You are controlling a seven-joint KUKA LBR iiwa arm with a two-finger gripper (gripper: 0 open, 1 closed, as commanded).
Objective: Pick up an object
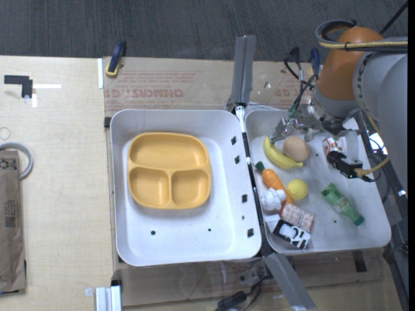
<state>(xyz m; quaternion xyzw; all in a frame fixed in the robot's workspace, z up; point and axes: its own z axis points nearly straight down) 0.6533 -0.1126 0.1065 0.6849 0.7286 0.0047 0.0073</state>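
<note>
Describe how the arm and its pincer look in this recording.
The arm is bulky with smooth light-grey casings, and a rounded orange band sits above the wrist. Thin black and yellow cables run along it. The pincer is a small metallic grey assembly, too small to make out in detail.

- a robotics lab — a pale wooden bench (52, 173) carries two white bins (123, 193) on cardboard (168, 86)
- grey carpet floor (162, 11) beyond
- loose cables (373, 164) and metal brackets (244, 67) — a test rig, no home
</note>
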